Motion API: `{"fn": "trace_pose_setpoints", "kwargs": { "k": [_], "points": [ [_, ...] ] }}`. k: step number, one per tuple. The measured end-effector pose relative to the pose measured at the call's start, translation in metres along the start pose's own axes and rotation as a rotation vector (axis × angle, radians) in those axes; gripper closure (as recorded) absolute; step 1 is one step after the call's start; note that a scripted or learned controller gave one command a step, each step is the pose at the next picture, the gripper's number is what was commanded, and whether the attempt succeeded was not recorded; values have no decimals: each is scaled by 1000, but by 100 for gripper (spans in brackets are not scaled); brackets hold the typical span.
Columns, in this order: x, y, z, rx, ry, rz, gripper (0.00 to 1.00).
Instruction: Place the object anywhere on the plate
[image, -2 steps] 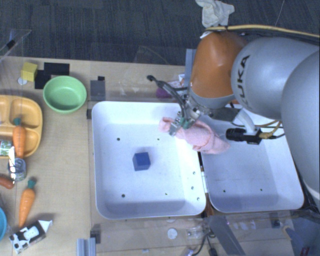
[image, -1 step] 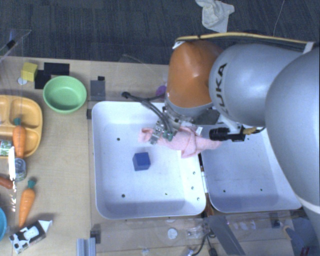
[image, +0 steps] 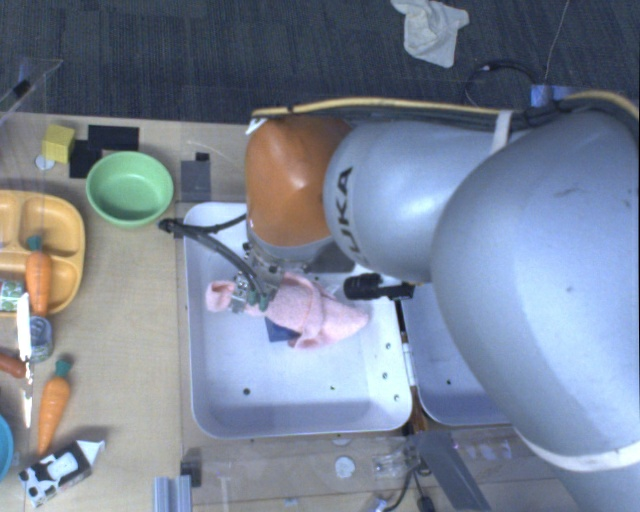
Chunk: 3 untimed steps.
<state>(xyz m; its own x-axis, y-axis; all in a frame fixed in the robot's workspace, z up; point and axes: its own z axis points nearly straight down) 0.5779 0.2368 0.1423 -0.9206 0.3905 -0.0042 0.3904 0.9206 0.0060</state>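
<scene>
Left white bin (image: 300, 410): pink cloth (image: 310, 312) near its centre, partly over a blue item (image: 277, 331). Gripper (image: 252, 292) at cloth's left edge; finger state cannot tell.

A pale wooden tabletop (image: 130, 330) carries two shallow white plastic bins side by side. The left bin (image: 290, 400) sits near the middle of the view; the right bin (image: 450, 390) is just beside it, largely covered by the arm. Left of the bins, a round light-green bowl (image: 129, 188) rests near the far edge, close to a small yellow block (image: 58, 142) and a flat black block (image: 105, 143). A yellow divided plastic tray (image: 55, 235) lies at the left edge. Nearer the front lie an orange toy carrot (image: 52, 405) and a small black-and-white cow-patterned carton (image: 62, 468).
</scene>
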Motion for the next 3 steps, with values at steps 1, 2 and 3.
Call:
{"fn": "trace_pose_setpoints", "kwargs": {
  "k": [1,2,3],
  "points": [
    [-40,-62,-64,-3,-8,-349,100],
    [-85,-89,-69,-2,-8,-507,100],
    [-70,-24,-71,-2,-4,-484,100]
  ]
}}
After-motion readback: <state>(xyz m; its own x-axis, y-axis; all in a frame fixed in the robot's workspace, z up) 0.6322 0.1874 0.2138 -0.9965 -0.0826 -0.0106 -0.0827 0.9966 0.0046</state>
